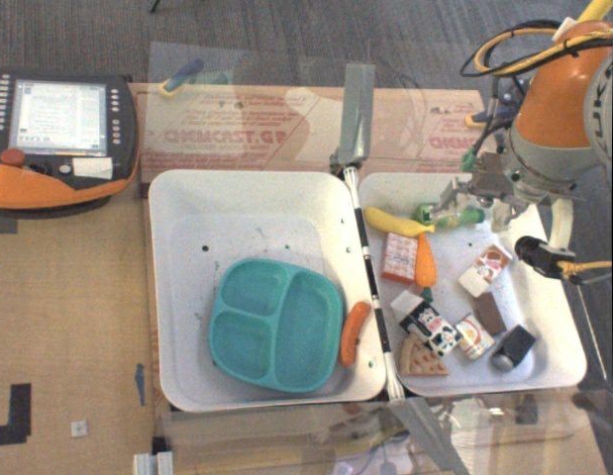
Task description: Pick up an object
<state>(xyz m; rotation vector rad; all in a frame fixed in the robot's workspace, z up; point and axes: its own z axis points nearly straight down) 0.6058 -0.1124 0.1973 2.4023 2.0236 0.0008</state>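
Gripper (471,198) low over the right bin (568,359), 12 o'clock end; jaw state: cannot tell.
Nearest item is a small green object (426,211) just at 9 o'clock of the gripper, touching the tip of a yellow banana (396,223). Below the banana: a red-and-white card packet (399,257) with an orange carrot (425,259) beside it at 3 o'clock. Toward 6 o'clock sit a white carton (484,269), a brown bar (489,317), a black-and-white cow-print block (430,327), a small can (472,337), a dark cylinder (512,347) and a waffle wedge (422,359). Left bin (177,216) holds a teal divided plate (276,326), with an orange sausage (355,332) at its 3 o'clock edge. Teach pendant (58,139) lies on the bench at 10 o'clock.
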